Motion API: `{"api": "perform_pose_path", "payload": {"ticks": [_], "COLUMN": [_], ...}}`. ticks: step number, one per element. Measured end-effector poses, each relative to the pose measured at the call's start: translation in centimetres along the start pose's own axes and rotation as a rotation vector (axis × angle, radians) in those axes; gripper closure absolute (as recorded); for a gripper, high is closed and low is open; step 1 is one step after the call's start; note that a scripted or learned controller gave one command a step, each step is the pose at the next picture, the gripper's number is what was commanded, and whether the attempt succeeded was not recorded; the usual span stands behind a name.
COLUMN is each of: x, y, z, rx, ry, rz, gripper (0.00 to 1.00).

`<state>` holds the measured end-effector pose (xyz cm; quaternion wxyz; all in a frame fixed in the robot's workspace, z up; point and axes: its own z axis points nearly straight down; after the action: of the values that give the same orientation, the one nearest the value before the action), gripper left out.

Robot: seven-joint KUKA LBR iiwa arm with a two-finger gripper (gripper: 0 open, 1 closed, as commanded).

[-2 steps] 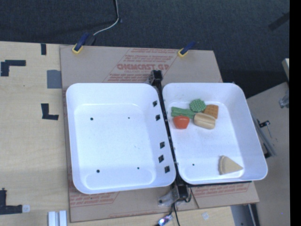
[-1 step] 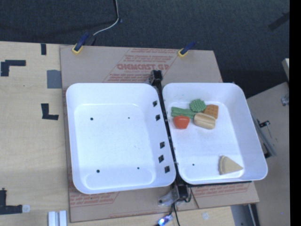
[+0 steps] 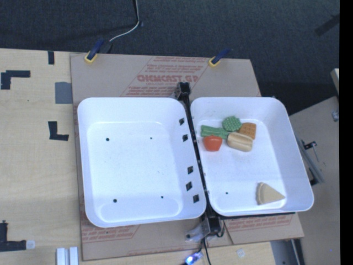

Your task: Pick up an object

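Toy foods (image 3: 230, 134) and wedge (image 3: 268, 193) in right bin (image 3: 287, 164).

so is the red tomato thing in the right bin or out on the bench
In the right bin: the red piece lies on its floor beside the green piece.

Toy food (image 3: 230, 133) in right bin (image 3: 287, 148)

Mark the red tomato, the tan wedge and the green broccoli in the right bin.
red tomato (image 3: 213, 143), camera view, middle of its red body.
tan wedge (image 3: 268, 194), camera view, middle of its flat top face.
green broccoli (image 3: 231, 123), camera view, middle of its bumpy head.
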<state>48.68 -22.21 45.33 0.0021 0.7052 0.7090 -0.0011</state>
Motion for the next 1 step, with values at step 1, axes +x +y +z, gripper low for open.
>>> {"api": "perform_pose_path", "payload": {"ticks": [1], "x": [-0.13], "y": [-0.31], "z": [4.64], "rx": [0.006], "ry": [0.005], "rz": [0.006], "gripper": [1.00]}}
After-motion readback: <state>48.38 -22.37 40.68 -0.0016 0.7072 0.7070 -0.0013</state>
